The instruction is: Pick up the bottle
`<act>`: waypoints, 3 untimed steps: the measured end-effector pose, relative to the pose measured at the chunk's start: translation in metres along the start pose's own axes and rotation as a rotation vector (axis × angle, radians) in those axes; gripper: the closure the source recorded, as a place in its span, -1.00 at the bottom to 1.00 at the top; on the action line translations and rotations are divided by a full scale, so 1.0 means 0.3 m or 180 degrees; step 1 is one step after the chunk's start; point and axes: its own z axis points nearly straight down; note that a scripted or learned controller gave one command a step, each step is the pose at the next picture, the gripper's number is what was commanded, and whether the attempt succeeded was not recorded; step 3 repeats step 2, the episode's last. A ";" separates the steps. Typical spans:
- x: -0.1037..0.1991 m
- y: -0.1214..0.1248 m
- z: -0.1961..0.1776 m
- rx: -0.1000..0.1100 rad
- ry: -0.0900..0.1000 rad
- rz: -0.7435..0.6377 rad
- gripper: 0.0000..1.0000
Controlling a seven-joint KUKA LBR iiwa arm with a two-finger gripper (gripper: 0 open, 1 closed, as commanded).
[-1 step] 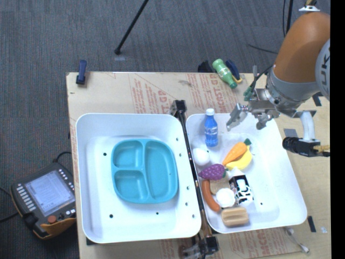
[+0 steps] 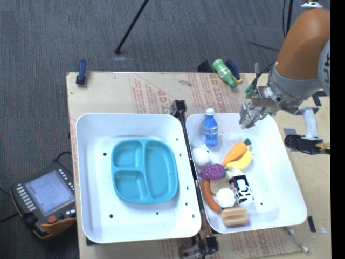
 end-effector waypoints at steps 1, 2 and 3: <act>0.264 -0.155 -0.131 -0.0008 -0.0004 -0.0184 1.00; 0.504 -0.315 -0.009 0.0000 -0.0007 -0.1080 1.00; 0.504 -0.315 -0.009 0.0000 -0.0007 -0.1080 1.00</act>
